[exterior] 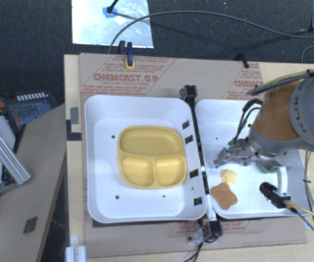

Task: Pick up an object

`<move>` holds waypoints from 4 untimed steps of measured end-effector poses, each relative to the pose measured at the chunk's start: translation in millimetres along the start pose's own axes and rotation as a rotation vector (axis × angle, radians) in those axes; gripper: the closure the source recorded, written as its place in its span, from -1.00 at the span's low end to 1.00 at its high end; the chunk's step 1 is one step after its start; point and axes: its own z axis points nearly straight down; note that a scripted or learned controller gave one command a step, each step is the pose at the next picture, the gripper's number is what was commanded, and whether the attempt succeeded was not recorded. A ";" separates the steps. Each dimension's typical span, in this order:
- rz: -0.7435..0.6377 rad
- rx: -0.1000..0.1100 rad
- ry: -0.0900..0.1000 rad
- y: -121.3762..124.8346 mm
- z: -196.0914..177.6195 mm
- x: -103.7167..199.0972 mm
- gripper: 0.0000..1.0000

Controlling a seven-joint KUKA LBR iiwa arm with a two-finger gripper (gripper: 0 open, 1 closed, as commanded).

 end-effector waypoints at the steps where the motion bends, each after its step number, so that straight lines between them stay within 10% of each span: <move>1: 0.001 -0.002 0.000 0.6 3.4 0.0 -1.00; 2: 0.000 -0.005 -0.001 1.4 -7.4 0.0 1.00; 4: -0.003 -0.009 -0.002 16.7 -123.7 -9.4 1.00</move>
